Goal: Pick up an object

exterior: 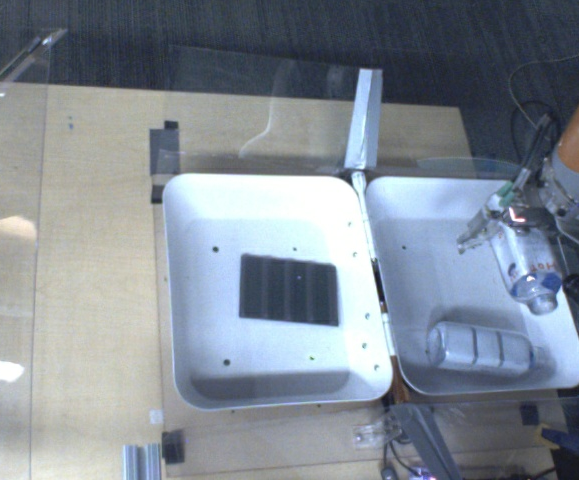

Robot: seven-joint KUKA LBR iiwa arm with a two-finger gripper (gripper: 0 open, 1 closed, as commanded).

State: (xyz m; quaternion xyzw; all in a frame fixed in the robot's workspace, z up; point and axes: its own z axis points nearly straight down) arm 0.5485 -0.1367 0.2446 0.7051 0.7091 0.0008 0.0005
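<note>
the hand (509, 211) sits over the right bin (409, 268) near its far right corner; whether it is wide or narrow cannot be told. a clear plastic bottle (527, 270) lies just below it, and a grey can (481, 349) lies by the near edge. a dark ribbed pad (289, 290) lies mid left bin (199, 268)

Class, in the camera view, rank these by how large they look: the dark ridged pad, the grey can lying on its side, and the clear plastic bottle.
1. dark ridged pad
2. grey can
3. clear plastic bottle, partly hidden near the gripper, so its rank below the can is unsure.
</note>
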